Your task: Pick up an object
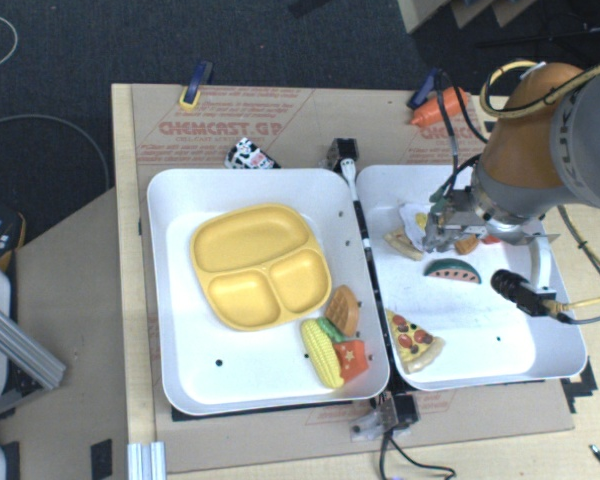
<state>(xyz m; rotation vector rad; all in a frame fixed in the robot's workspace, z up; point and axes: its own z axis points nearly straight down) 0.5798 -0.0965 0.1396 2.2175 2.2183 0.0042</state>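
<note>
1. Toys in the right bin (550, 353) are what this pick is aimed at: a pale piece (405, 245) and a small orange-brown piece (467, 245) lie at the gripper's tip, with a watermelon slice (452, 271) just in front of it.
2. Gripper (438, 230) is low over the back of that bin, at the pale piece. How far open it is, or whether it has hold of anything, I cannot tell; its body hides the tip.
3. Judged from this, the step in hand is the reach or descent onto a toy, with no lift yet.
4. Next move calls for closing squarely on one piece, then rising straight up, clear of the watermelon slice.
5. Pizza slice (416, 339) lies at the right bin's front left corner, well apart from the gripper.
6. Left bin (170, 298), beside the right bin, holds a yellow tray (260, 266), corn (321, 352), a red piece (351, 359) and a brown piece (343, 310).
</note>
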